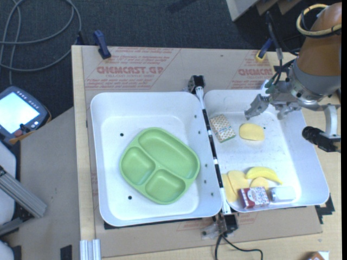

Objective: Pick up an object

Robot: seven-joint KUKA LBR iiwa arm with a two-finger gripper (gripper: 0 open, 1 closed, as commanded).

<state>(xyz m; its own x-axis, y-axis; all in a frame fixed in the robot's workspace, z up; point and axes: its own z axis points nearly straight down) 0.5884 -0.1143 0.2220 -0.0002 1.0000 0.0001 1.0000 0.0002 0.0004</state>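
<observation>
My gripper (pixel 269 111) hangs over the back of the right bin (pixel 303 145), open, with its two fingers spread and nothing between them. Just below and slightly left of it lies a pale yellow rounded object (pixel 251 132). A small patterned packet (pixel 223 128) rests to the left of that, near the bin's divider wall. At the bin's front edge lie a yellow banana (pixel 263 173), a flat yellow piece (pixel 234 184), a red box (pixel 254 197) and a whitish object (pixel 283 194).
The left bin (pixel 108 118) holds a green divided plate (pixel 159 165). Black clamps (pixel 196 83) join the bins at the back and front. The arm's orange band (pixel 325 31) rises at the right. A tablet (pixel 19 112) sits off the bench on the left.
</observation>
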